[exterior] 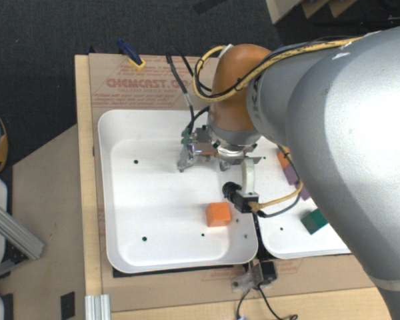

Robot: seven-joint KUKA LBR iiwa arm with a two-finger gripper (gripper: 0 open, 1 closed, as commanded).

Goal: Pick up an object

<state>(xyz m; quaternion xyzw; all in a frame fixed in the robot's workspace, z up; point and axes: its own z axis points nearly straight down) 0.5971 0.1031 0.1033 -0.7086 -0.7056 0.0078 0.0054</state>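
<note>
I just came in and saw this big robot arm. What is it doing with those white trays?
A big grey robot arm is reaching over two white trays to pick something up. Its gripper is low inside the left tray, near the back. An orange block sits in that tray nearer the front, apart from the gripper. A green block lies in the right tray, partly tucked under the arm.

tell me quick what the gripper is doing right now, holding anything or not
Gripper: over the left bin, nothing seen between its fingers; open or shut cannot be told. The orange block lies apart from it on the bin floor.
</note>
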